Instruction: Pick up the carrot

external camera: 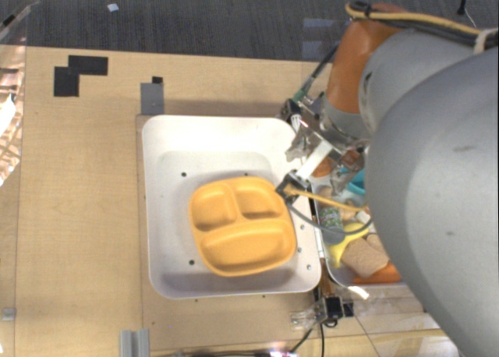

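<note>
My gripper (306, 158) hangs over the seam between the two bins, just right of the yellow plate's upper right corner. The grey arm with its orange band (355, 59) covers most of the right bin (334, 268). An orange piece that may be the carrot (385, 273) lies at the near end of the right bin, half hidden under the arm and well below the gripper. A smaller orange patch (352, 158) shows close beside the gripper; I cannot tell what it is.
A yellow divided plate (242, 224) lies in the left bin (168, 153). In the right bin I see a teal item (357, 186), a yellow item (347, 240) and a tan item (365, 254) crowded together. Cables (327, 201) run across the seam between the bins.
</note>
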Available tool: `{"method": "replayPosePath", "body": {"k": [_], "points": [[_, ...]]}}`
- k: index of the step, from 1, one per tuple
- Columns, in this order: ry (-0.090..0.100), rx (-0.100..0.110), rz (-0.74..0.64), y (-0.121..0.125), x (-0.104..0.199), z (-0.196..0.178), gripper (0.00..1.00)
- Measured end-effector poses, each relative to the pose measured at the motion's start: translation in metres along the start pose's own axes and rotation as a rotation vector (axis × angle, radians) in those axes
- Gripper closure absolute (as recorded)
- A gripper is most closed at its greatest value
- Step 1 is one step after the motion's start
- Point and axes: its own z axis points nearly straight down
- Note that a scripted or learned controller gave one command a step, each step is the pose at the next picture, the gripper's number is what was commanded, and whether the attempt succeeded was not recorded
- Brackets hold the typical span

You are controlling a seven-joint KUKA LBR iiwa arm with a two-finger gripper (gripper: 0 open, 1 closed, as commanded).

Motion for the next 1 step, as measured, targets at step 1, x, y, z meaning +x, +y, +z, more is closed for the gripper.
{"method": "replayPosePath", "body": {"k": [1], "points": [[0.003,0.001,0.289,-0.0661,0.0015,0.0100,0.00]]}}
